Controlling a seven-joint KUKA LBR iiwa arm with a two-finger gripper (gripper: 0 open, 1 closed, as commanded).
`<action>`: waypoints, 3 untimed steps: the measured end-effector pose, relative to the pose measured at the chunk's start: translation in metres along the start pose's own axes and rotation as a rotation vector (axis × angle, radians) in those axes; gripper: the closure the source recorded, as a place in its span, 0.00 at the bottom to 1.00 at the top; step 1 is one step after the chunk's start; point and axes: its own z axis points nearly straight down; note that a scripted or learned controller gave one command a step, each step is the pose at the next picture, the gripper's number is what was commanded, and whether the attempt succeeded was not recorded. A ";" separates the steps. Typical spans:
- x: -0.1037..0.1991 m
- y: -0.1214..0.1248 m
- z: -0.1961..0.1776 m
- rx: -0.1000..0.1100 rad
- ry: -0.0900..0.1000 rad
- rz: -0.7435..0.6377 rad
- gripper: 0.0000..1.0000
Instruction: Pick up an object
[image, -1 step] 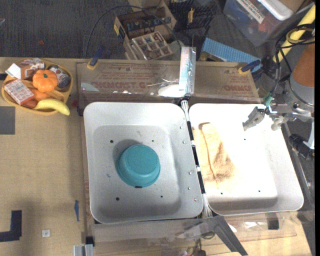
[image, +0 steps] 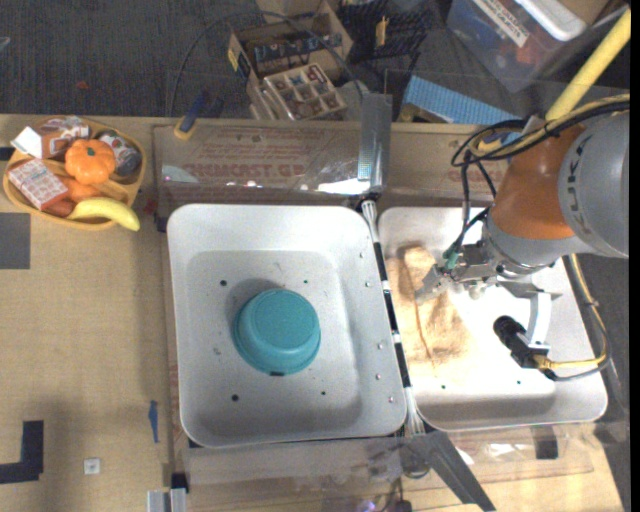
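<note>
A teal bowl (image: 278, 330) lies upside down in the middle of the left bin (image: 200, 250). In the right bin (image: 575, 395) a pale tan piece (image: 415, 263) rests near the far left corner. A flatter brownish piece (image: 443, 328) lies just in front of it. My gripper (image: 440, 280) hangs low over the right bin, between the two tan pieces and close to the near edge of the pale one. The grey arm with its orange band (image: 530, 205) reaches in from the right.
A basket (image: 25, 190) with a small orange pumpkin (image: 90, 160), a banana (image: 105, 210) and packets stands on the bench at the far left. A clear plastic sheet (image: 260, 165) lies behind the bins. Crates and boxes (image: 295, 65) stand behind the bench.
</note>
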 end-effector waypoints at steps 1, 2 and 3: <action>-0.004 -0.024 0.025 -0.010 0.000 -0.037 0.00; -0.006 -0.023 0.014 -0.014 0.000 -0.031 1.00; -0.006 -0.023 0.014 -0.014 0.000 -0.031 0.00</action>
